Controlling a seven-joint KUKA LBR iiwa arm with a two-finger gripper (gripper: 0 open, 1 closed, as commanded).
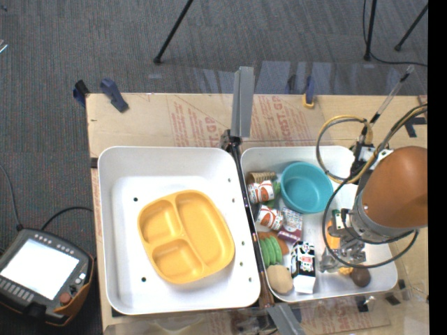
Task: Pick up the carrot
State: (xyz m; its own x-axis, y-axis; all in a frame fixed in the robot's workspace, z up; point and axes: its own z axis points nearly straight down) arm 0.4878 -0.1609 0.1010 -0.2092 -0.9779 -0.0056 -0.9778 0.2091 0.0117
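Orange-banded arm hung low over the right bin [335, 295], its pincer [340, 246] down among the clutter.

The pincer's state could not be told, since the wrist covered it from above. The carrot [338, 242] lay right at the pincer, only orange bits of it peeking out beside and under the wrist, near the bin's right end. Just to the pincer's left stood a black-and-white carton [303, 262], and further left lay a green vegetable [270, 250] and a tan potato [280, 278]. Above and left of the pincer sat a teal bowl [305, 187], with small cans [262, 190] beyond it. A dark brown lump [360, 276] lay just below and right. Well to the left, the other bin [115, 180] held a yellow divided plate [185, 236] on the worktop [154, 121].
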